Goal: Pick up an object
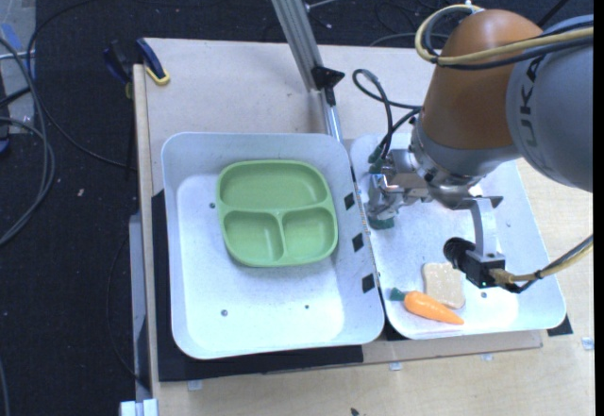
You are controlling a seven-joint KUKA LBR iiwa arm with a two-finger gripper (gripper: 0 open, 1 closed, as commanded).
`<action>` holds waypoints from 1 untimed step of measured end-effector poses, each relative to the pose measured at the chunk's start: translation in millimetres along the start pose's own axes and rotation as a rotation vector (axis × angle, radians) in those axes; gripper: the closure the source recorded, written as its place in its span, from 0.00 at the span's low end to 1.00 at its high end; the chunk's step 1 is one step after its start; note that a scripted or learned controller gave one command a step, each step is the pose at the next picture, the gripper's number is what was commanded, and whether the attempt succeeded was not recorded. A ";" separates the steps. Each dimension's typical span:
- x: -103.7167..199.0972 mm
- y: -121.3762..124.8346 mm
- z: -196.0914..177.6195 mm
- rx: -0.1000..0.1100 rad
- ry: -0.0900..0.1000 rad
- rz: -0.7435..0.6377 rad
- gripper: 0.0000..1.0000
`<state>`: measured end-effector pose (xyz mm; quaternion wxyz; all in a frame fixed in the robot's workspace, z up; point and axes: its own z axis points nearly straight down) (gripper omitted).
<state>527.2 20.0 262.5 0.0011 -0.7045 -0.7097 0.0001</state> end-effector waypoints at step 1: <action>57.9 -18.8 18.8 0.002 0.000 0.000 1.00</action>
